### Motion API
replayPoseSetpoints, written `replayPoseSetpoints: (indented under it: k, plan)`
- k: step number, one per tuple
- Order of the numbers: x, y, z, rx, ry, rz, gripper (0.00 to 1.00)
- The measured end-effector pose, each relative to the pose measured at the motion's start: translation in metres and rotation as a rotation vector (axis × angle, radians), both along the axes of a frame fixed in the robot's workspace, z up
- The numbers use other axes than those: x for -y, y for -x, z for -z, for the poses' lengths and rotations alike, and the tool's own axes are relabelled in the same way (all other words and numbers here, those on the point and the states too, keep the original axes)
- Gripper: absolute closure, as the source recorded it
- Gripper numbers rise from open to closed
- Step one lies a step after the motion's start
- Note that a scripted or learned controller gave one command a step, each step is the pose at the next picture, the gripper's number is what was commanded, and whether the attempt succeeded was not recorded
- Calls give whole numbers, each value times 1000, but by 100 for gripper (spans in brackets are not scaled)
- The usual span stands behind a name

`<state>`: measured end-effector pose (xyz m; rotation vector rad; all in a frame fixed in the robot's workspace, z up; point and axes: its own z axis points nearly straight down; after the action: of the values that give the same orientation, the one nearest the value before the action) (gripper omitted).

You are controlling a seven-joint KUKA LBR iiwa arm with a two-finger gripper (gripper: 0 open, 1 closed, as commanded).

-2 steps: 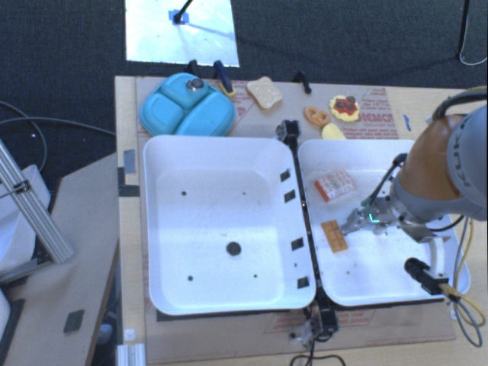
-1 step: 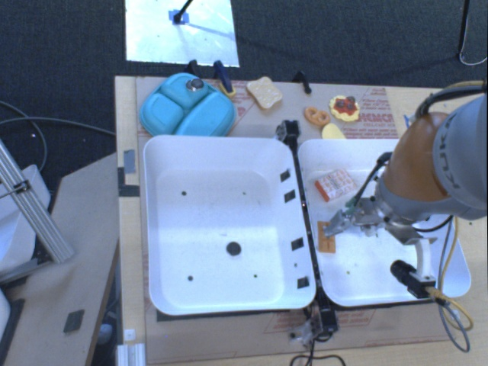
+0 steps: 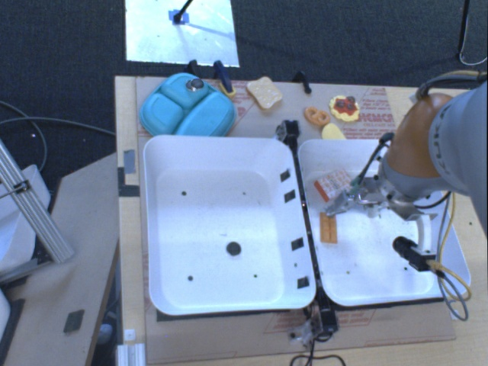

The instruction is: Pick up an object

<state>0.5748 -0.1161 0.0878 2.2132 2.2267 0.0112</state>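
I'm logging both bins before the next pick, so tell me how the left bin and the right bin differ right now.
The left bin holds one small dark round object; the right bin holds an orange stick-shaped piece and a red-and-white packet. The gripper is in the right bin, above those two items; the left bin has no arm over it. Both are shallow and white.

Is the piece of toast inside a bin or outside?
Outside. The toast lies on the bench behind the left bin, beside the blue container.
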Motion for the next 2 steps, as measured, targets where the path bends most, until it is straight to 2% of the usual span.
replayPoseSetpoints:
  k: [1,2]
  plan:
    - [-30,-44,0,4,7,-2,0]
    - [-31,-44,-12,8,2,-3,100]
